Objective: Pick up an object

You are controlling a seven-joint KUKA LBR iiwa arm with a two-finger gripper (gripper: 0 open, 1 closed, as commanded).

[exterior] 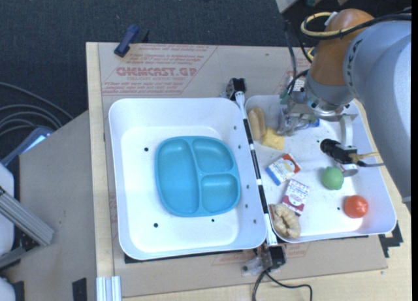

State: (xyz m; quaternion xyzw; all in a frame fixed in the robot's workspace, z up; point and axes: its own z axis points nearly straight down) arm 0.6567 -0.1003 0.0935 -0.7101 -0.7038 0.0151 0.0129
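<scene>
- I read this as the reach-and-grasp step: the arm (339, 51) comes in from the right, and the gripper (297, 122) hangs low over the upper part of the right bin (326, 224).
- From this slanted view I cannot tell whether the gripper is spread or pressed together, and I see nothing in it, so I count the pick as not yet made.
- The candidates all lie in the right bin:
  - a yellow wedge (274, 140) just beside the gripper, toward the divider
  - a bread roll (256, 122) touching that wedge along the bin wall
  - a blue-and-red packet (282, 168) and a red-and-white packet (297, 195) nearer the middle
  - a crumbly pastry (285, 221) at the near corner
  - a green ball (332, 179) and a red ball (355, 206), well apart from the gripper
- The left bin (134, 136) holds a blue divided plate (196, 175), which is far from the gripper and unlikely to be the target.
- My guess is that the yellow wedge is the easiest target. The next move calls for a short shift toward it, a drop to the bin floor and a firm close.
- The risk I see is that the roll is pressed against the wedge, so a sloppy approach could nudge both into the wall.
</scene>
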